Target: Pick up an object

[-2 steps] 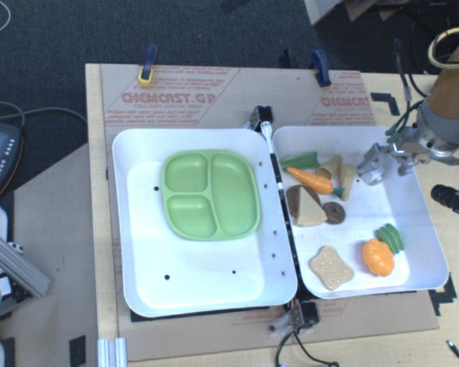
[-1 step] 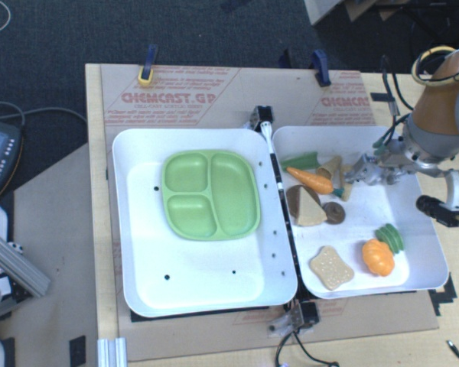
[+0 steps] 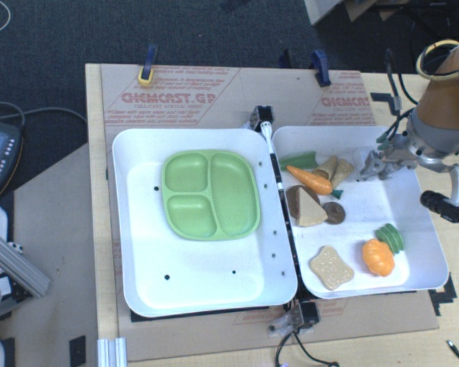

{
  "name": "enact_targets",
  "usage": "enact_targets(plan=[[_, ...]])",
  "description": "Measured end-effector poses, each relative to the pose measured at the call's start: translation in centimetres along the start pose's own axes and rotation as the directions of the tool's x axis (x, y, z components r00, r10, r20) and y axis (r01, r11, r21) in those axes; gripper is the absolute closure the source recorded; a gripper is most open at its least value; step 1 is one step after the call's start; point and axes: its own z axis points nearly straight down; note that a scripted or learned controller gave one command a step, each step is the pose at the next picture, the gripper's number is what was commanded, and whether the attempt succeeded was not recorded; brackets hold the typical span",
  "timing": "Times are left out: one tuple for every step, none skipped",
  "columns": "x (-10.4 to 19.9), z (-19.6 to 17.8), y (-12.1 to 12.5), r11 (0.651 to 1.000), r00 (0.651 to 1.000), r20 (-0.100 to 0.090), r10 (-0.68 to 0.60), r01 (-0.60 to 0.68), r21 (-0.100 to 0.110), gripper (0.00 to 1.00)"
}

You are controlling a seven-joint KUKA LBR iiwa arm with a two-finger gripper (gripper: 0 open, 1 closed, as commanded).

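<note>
Right bin (image 3: 436, 270) | hand (image 3: 376, 167) near far rim, grip unclear | carrot (image 3: 310, 179) beside | middle open

arm (image 3: 442, 105): grey body | orange band | metallic end effector (image 3: 382, 163) | black cables

You have two white bins side by side, and the left bin (image 3: 138, 274) holds a green divided plate (image 3: 211, 194). Taking the toy carrot (image 3: 310, 179) in the right bin (image 3: 424, 235) as your landmark: a green piece (image 3: 299, 160) lies just above it, a brown wedge (image 3: 306, 206) just below, a bread slice (image 3: 331, 267) farther below, an orange fruit (image 3: 378, 257) (green leaf beside it) to its lower right. The gripper (image 3: 379, 163) hovers right of the carrot, near the bin's top edge.
</note>
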Motion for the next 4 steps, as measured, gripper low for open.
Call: enact_targets(plan=[[-0.1,-6.3,-0.2,1.000,1.000,-0.001,0.001,-0.001,0.003,1.00],[-0.2,-11.7,-0.1,1.000,1.000,0.000,0.001,-0.001,0.002,1.00],[5.3,-12.8,0.2,1.000,1.000,-0.005,-0.004,0.004,0.008,1.00],[11.2,-13.4,0.0,1.000,1.000,-0.006,-0.005,0.005,0.010,1.00]])
